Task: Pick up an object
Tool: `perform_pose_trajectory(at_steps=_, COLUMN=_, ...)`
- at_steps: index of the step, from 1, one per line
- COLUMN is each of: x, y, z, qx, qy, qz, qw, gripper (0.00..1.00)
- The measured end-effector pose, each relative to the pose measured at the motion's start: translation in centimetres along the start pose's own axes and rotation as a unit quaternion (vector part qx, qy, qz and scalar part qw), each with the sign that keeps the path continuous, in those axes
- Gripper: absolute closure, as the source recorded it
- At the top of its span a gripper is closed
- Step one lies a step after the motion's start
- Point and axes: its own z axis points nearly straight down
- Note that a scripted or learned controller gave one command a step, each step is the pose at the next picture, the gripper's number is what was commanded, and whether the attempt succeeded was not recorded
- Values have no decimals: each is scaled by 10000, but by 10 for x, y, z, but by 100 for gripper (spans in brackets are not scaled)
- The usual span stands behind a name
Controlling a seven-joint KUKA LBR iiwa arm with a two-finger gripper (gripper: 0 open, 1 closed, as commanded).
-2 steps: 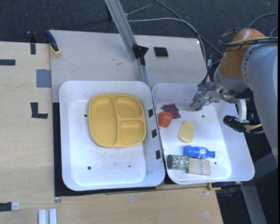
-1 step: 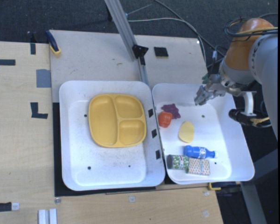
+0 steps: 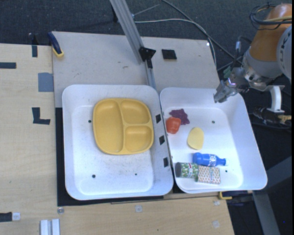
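Note:
The right bin (image 3: 237, 131) holds a purple grape bunch (image 3: 179, 115), a small red-orange fruit (image 3: 173, 126), a pale yellow oval piece (image 3: 196, 138), a blue bottle (image 3: 208, 159) lying on its side and a green-and-tan packet (image 3: 198, 173). My gripper (image 3: 222, 94) hangs over that bin's far right corner, well apart from every object. Nothing shows between its tips. The fingers look close together, but they are too small to tell their state.
A yellow divided plate (image 3: 122, 125) lies in the left bin (image 3: 73, 146). A slanted metal pole (image 3: 130, 26) and cables cross the bench behind the bins. A yellow-and-blue clamp (image 3: 55, 45) sits at the back left. Black clips (image 3: 159, 140) line the wall between the bins.

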Motion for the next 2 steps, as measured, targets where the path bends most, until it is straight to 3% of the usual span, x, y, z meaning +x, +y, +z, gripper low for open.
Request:
perform_pose_trajectory(at_steps=1, x=0, y=0, z=-10, qx=19, qy=8, qz=-2, qw=10000, gripper=100)
perform_pose_trajectory(at_steps=2, x=49, y=-19, z=-1, qx=38, qy=17, qz=-19, qw=10000, gripper=100)
